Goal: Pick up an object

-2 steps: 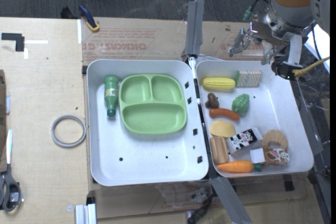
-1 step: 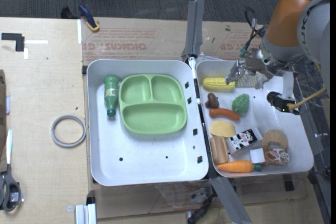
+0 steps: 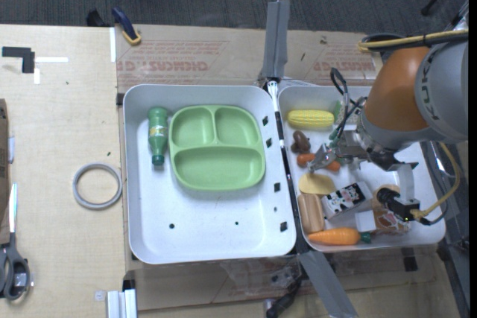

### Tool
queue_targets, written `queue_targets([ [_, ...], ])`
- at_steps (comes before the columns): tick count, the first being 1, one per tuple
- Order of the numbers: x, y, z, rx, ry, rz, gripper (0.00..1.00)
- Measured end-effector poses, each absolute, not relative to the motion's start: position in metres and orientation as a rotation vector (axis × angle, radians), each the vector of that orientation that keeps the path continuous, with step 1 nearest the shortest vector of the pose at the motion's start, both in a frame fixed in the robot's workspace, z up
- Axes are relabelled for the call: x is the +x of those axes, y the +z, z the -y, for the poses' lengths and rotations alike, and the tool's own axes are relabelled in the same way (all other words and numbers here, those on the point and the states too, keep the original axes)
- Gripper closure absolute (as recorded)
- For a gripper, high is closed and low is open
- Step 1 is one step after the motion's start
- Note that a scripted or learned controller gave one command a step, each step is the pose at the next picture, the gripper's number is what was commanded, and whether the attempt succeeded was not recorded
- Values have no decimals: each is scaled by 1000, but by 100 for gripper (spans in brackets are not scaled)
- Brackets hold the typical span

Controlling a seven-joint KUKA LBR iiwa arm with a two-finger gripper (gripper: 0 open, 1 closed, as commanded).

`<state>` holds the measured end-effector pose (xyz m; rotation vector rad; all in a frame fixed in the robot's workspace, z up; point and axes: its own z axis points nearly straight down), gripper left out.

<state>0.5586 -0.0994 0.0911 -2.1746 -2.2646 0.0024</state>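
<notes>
Yellow corn cob (image 3: 311, 118) — long axis left-right, hand (image 3: 325, 159) just below it

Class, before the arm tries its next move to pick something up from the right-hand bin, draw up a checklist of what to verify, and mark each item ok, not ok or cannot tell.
1. Claw is above the right bin: ok.
2. Claw is free of any object: cannot tell.
3. Targets lie in reach: corn cob, carrot, milk carton in the right bin: ok.
4. Target stands apart from its neighbours: not ok, items are crowded.
5. Left bin has room beside the green divided plate and green bottle: ok.
</notes>
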Motion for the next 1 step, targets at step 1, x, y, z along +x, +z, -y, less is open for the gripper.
queue_targets([
  [1,623,92,93,-2239,2,2204,0],
])
